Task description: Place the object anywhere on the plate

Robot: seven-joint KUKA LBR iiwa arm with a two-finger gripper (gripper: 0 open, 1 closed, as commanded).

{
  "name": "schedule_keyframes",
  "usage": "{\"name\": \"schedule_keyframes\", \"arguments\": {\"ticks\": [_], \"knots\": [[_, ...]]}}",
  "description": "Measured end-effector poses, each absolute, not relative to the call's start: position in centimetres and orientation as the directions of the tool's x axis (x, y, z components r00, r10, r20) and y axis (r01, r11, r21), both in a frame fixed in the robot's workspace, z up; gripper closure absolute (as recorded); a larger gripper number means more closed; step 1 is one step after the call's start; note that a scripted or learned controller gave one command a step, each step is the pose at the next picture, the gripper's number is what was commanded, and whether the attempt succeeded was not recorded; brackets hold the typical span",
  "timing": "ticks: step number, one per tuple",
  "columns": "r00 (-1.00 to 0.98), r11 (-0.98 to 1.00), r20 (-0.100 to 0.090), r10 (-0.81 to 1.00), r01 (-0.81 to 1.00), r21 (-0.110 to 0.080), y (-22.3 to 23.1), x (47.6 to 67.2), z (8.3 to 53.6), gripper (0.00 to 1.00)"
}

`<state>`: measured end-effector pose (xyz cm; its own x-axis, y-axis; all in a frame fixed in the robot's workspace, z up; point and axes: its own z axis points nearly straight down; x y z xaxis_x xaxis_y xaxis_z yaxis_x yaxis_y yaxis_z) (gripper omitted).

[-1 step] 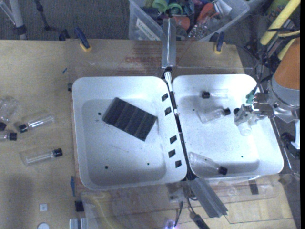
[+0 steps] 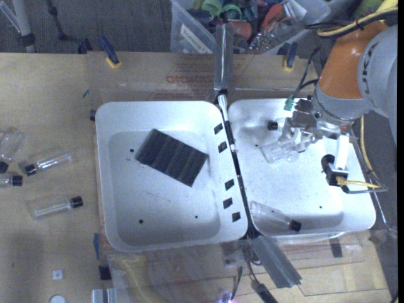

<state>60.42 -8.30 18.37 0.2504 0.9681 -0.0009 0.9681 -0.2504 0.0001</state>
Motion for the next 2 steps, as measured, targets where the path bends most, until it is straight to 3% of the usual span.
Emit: {"name": "schedule_keyframes", "arguments": {"ticks": [1, 2], "knots": [[0.248, -0.248, 0.0, 0.969, 0.969, -0.001, 0.6, 65.8, 18.4, 1.0], [0.591, -0.592, 0.002, 0.806, 0.806, 0.003, 7.5, 66.7, 18.6, 1.0]]}}
